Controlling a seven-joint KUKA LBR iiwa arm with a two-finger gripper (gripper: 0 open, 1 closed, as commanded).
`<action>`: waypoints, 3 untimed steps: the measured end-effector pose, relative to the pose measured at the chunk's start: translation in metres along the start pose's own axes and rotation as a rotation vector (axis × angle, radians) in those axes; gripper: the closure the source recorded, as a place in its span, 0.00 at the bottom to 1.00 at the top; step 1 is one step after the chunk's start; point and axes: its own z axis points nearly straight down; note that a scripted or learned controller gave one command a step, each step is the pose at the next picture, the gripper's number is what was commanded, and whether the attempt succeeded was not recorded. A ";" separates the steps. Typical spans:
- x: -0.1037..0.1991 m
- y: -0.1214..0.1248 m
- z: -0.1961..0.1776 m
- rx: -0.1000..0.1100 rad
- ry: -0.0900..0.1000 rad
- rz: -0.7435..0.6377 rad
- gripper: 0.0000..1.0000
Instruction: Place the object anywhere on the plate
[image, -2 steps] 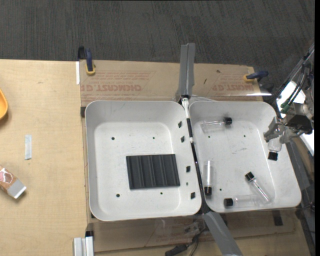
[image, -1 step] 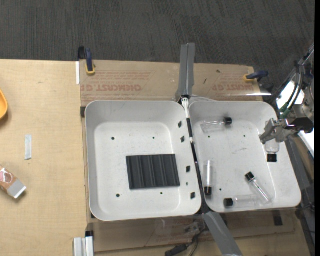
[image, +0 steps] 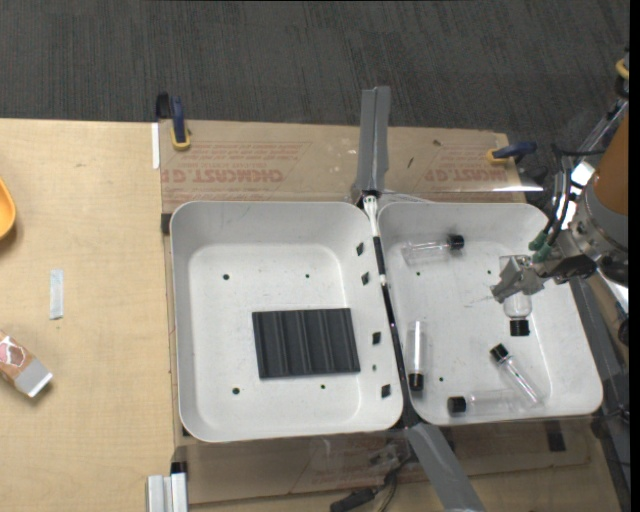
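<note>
Right of frame centre, the jaws (image: 515, 290) hang over the right bin (image: 570, 400), clamped on a clear black-capped vial (image: 517, 318) that hangs cap-down, well apart from the dark ribbed plate (image: 305, 342) in the left bin (image: 200, 240).

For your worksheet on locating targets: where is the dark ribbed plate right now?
The plate lies flat in the middle of the left bin, across the divider from the right bin, where the vials and gripper are.
</note>
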 end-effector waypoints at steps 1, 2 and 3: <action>0.054 0.010 -0.003 0.000 0.000 -0.105 1.00; 0.086 0.016 -0.002 0.000 0.000 -0.235 1.00; 0.189 0.035 0.024 0.001 0.000 -0.257 1.00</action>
